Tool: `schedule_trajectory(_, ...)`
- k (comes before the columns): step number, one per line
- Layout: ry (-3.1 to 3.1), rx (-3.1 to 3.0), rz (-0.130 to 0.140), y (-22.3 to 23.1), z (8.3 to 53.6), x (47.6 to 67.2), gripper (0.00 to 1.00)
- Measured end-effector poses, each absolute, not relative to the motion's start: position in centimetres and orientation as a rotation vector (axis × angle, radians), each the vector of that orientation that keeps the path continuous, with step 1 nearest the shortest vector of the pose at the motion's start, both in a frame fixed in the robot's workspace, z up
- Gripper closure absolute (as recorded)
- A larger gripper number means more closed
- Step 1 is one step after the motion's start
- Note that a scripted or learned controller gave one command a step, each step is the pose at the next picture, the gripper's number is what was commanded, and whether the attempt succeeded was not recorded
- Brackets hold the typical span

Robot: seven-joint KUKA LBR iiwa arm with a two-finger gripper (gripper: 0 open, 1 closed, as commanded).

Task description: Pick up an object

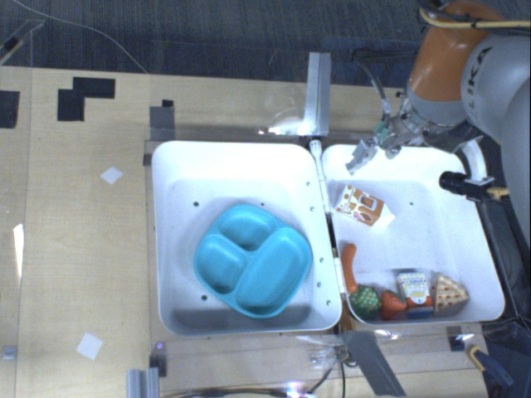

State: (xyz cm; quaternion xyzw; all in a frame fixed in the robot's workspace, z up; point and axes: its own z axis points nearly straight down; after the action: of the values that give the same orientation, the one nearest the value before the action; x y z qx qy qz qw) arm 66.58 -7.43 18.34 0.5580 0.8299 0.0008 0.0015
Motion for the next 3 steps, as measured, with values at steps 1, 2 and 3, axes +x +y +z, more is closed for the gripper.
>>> schedule_trajectory(1,2.594,1.764,0.005,-11.0,10.3,67.0,0.0)
schedule_trajectory(2,2.68,1.621,0.009,-9.9,8.7,63.1,0.0)
schedule_trajectory(3,2.927,1.124,0.003,-11.4,22.3,64.0,0.0)
